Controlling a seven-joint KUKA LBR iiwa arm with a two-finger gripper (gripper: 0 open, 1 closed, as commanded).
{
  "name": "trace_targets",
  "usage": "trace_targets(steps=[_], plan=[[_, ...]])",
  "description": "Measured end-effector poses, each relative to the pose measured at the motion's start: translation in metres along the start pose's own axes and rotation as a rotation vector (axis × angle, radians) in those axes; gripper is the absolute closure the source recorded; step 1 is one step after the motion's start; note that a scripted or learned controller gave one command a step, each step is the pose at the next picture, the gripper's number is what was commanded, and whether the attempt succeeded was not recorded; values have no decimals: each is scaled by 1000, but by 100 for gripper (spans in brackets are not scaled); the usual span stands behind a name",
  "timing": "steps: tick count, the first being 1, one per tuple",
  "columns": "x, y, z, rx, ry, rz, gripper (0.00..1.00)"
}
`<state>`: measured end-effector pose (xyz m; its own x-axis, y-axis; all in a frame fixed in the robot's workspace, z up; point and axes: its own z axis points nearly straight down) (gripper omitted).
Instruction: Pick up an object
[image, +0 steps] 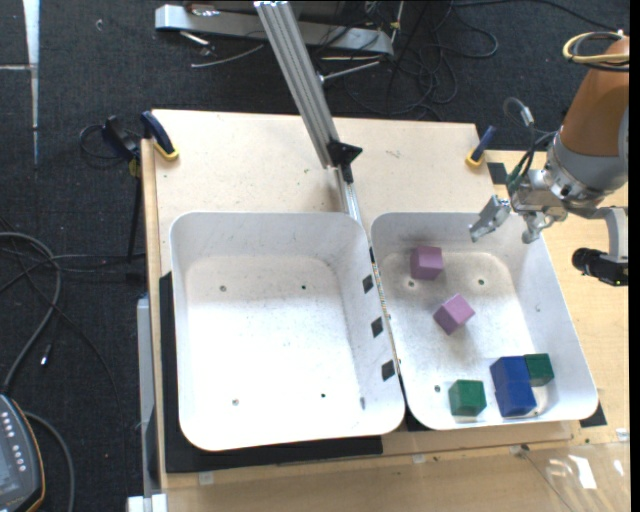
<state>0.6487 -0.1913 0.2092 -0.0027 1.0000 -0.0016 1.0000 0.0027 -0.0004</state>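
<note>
Nothing's picked up yet: the grey two-finger gripper hangs with fingers spread and nothing between them over the right white plastic bin's far edge, nearest candidate being the purple cube just beside it.

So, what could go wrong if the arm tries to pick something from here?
1. The blue block touches a green block near the bin's front wall, so the gripper may find no room around it.
2. The two purple blocks sit tilted and could slip.
</note>
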Motion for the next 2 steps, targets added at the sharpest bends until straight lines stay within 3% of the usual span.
trace_targets(steps=[1,2], plan=[[-5,-34,-94,-9,-2,4,0],[37,31,36,5,3,-2,0]])
